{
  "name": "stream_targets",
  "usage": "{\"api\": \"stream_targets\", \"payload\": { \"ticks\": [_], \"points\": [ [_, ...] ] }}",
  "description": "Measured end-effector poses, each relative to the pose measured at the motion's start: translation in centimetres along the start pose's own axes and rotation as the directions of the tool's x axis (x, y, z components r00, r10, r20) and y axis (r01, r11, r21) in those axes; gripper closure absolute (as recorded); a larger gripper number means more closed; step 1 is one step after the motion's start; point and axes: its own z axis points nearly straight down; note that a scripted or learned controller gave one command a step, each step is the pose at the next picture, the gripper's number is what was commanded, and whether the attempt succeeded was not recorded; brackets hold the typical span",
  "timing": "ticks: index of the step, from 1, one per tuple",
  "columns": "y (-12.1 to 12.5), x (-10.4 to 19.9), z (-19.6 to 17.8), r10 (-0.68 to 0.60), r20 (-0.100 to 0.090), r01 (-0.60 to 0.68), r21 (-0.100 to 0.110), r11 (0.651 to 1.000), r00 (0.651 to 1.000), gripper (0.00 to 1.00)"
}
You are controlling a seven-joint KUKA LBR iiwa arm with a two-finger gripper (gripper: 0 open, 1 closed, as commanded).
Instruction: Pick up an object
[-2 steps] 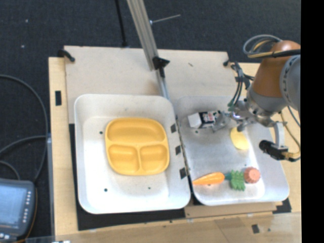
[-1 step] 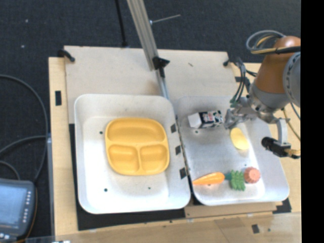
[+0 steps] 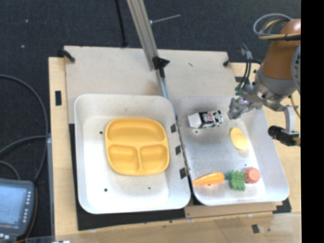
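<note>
i'm seeing the gripper (image 3: 237, 108) hovering over the right bin (image 3: 268, 184) on the bench (image 3: 114, 72), dark carpet (image 3: 50, 14) surrounding; its state i cannot tell.

**Arm poised over right-hand bin**

The gripper (image 3: 237, 107) hangs at the right bin's (image 3: 271, 156) one o'clock corner, beside a small white-and-black object (image 3: 205, 119). A yellow piece (image 3: 239, 138) lies at centre; carrot (image 3: 208, 178) and strawberry (image 3: 251, 174) at six. The left bin (image 3: 91, 186) holds a yellow divided tray (image 3: 136, 146).
</note>
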Motion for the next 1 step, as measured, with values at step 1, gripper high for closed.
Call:
{"api": "stream_targets", "payload": {
  "ticks": [1],
  "points": [
    [0.66,-0.4,-4.59,0.0,0.001,0.0,0.0,1.0,1.0,1.0]
  ]
}}
